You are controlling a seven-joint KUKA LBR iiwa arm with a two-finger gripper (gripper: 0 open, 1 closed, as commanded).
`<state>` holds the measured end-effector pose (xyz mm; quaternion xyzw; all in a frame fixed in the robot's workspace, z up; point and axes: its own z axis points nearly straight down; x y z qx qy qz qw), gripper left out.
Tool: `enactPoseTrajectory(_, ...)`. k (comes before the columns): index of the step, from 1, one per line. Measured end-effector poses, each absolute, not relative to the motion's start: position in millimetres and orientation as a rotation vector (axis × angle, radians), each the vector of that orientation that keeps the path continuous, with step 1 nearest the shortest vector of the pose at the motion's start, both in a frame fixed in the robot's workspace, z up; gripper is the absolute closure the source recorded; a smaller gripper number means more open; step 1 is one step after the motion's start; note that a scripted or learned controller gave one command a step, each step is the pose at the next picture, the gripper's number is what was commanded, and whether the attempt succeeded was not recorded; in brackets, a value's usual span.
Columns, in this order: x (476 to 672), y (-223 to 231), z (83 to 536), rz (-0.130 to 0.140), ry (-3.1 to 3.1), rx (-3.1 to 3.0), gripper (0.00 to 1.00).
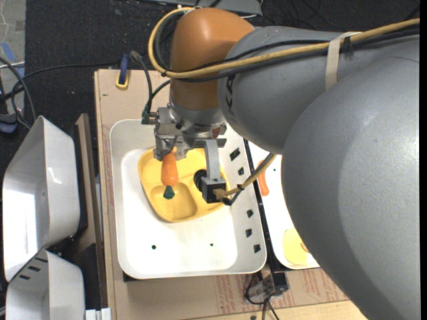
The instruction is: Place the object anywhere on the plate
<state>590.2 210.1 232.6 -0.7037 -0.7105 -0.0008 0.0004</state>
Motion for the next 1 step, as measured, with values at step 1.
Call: enactPoseTrajectory(1,590.8,205.8,232.9,0.001,-2.225,-2.218,0.0)
